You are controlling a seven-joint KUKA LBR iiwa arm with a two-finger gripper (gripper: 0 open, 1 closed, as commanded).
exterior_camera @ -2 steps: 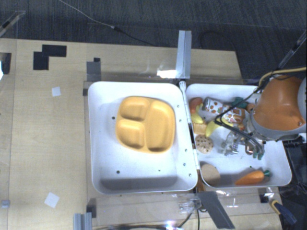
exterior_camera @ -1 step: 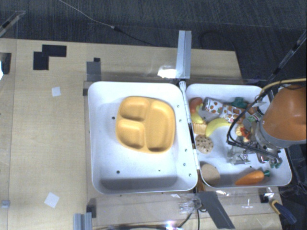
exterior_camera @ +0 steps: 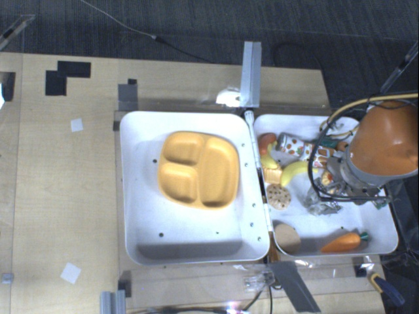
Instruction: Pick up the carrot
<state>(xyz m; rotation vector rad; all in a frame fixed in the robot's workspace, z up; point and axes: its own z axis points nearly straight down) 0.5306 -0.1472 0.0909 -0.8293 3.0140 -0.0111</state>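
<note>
Orange carrot [exterior_camera: 342,242] lies against the right bin's [exterior_camera: 393,237] near wall, below the hand [exterior_camera: 324,205], whose state I cannot tell; a descent may clip that wall.

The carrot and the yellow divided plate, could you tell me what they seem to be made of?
Carrot: probably toy plastic, with a smooth, evenly orange body and a solid green tip. Yellow divided plate: likely moulded plastic with a satin finish, judging by its rounded compartments and soft highlights.

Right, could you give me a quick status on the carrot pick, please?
Gripper low in the right bin, nothing seen between fingers. Carrot lies free by the near wall, apart from the gripper. Path to it looks clear.
</note>
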